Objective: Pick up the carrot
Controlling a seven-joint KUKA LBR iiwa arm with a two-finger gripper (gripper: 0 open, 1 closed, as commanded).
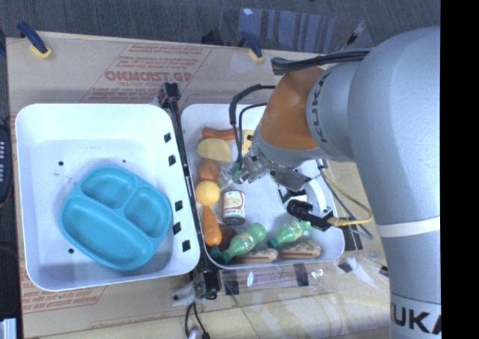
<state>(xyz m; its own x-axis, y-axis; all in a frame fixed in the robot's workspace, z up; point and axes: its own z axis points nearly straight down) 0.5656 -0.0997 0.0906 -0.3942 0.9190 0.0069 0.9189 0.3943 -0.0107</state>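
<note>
Carrot, the orange tapered vegetable, is lying untouched along the right white bin's left wall. The claw is hovering above and apart; whether it is open is not telling from here.

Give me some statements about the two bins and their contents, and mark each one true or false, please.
1. The blue divided plate lies in the left bin. True.
2. The carrot lies on the blue plate. False: it lies in the right bin, along its left wall, below the yellow lemon.
3. A small jar stands upright near the middle of the right bin. True.
4. The two green bottles stand upright. False: both lie on their sides near the bin's front wall.
5. The pincer hangs over the left bin. False: it is over the right bin, above the jar.
</note>
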